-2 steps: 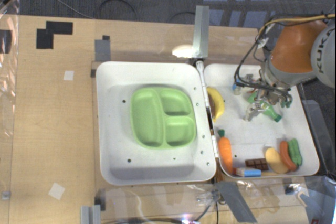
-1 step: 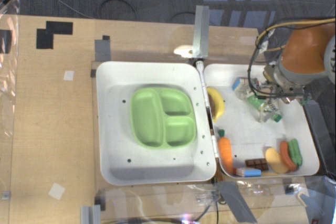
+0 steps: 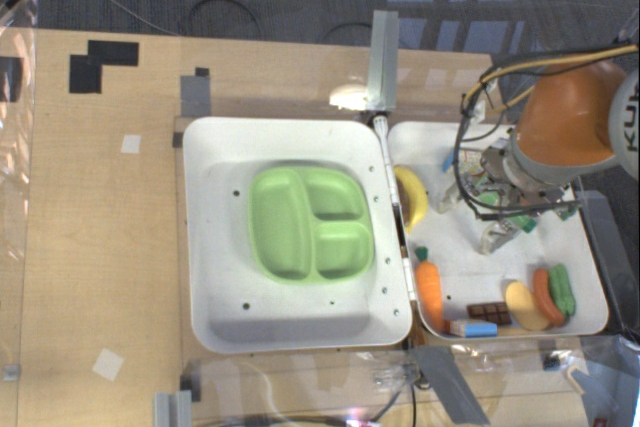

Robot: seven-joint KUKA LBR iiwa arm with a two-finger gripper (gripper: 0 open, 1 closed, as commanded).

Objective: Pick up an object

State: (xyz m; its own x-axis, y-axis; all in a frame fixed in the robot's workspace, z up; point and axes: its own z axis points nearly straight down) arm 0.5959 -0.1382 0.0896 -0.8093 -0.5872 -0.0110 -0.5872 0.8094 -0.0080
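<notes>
Low over the right bin, nothing gripped

Down at the gripper (image 3: 498, 237): metal fingers slightly parted, nothing between them, tips close above bare white floor of the right bin (image 3: 470, 267). Just above, a tangle of cables and green parts around the wrist; above that, the broad orange band of the arm (image 3: 565, 120), reaching in from the right edge.

Nearest toys, all lying loose in that bin. To the left of the gripper, a yellow banana (image 3: 411, 196) against the bin's left wall. Lower left, an orange carrot (image 3: 429, 284) with a green top, lengthwise along the same wall. Along the near wall, a brown chocolate bar (image 3: 488, 313) and, just beside it, a small pale block with a blue end (image 3: 472, 328). In the near right corner, a yellow lemon-like piece (image 3: 524, 303), a red sausage-shaped piece (image 3: 547, 291) and a green pickle-like piece (image 3: 562, 287), packed side by side and touching.

Further out, the left bin (image 3: 225, 215), holding a green divided plate (image 3: 307, 223) with three compartments, set near its middle. Beneath both, the tan bench (image 3: 90, 245).
</notes>
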